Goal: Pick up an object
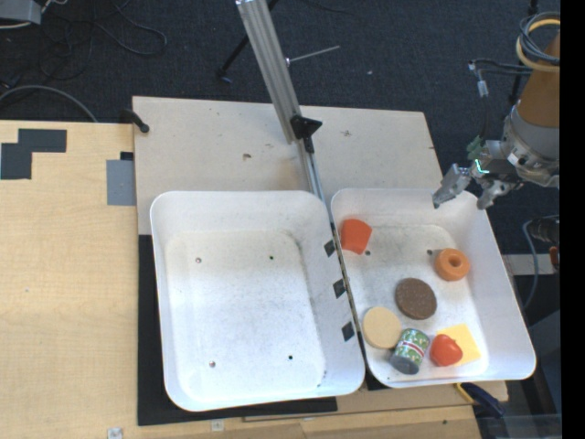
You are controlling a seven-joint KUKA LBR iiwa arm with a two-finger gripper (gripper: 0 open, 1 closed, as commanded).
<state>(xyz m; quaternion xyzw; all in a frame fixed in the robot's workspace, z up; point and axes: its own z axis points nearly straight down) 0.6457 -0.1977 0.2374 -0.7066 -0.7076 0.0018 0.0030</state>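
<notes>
1. We see the right bin (512, 337) holding, near to far: a small can (409, 350), red piece (445, 349), yellow block (466, 341), tan disc (381, 326), brown disc (416, 298), orange ring (452, 264), orange cup (355, 236).
2. The hand (469, 190) hovers over that bin's far right corner, fingers spread, holding nothing.

The arm (535, 108) enters at three o'clock of the view, its orange band uppermost and the grey wrist below it. The pincer (466, 190) points toward nine o'clock, its two fingers (450, 187) spread apart with nothing between them.
</notes>
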